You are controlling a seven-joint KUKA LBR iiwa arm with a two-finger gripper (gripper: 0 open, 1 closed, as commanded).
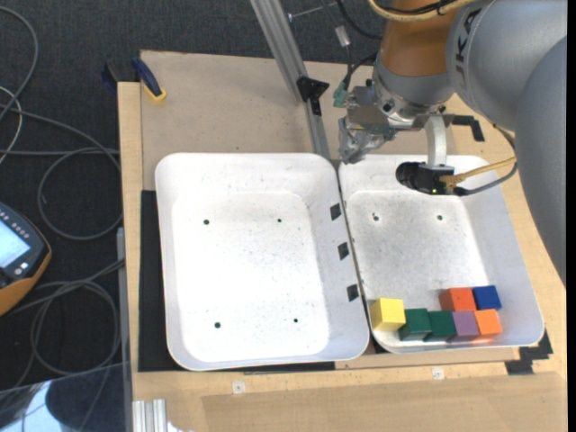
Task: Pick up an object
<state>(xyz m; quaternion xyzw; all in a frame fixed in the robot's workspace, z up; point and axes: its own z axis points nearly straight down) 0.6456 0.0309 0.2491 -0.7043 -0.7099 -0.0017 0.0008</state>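
A smooth grey arm is seen, banded in orange above the wrist, looped with yellow cable, ending in a metallic tool.

Open floor in both bins, clutter only at one near edge

Small coloured cubes crowd the right shallow white bin's near edge; the left shallow white bin lies open.

Two shallow white bins sit side by side on a tan bench. The left bin is speckled with dark flecks and has four small dark dots on its floor. The right bin touches it along a seam marked with small black tabs. A blue and yellow clamp grips the bench's far left corner. Black cables loop over the dark carpet, near an orange-edged device at the left edge. A metal rail slants across the bench.
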